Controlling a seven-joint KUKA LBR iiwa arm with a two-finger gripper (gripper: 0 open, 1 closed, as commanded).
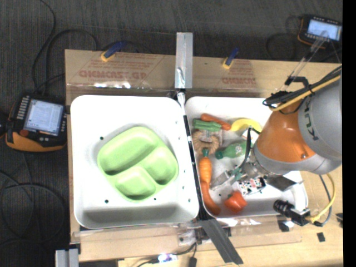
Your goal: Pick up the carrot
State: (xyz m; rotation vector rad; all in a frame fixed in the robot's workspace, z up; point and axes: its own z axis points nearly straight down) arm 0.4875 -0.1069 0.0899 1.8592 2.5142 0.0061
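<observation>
Arm (303,135) over right bin (278,207), nearest my camera; carrot not held.
Largest first: left bin (83,149) holds green divided plate (138,163); gripper (236,177) low among toys in right bin, I cannot tell jaw state; carrot (205,170) lies by that bin's left wall, just left of gripper; red pepper (235,202) nearby.

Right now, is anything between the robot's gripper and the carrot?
Nothing visible blocks it. The gripper hangs in the right bin, just right of the carrot, with bare bin floor between them. A green bottle lies behind and a red pepper in front, both off that line.
</observation>
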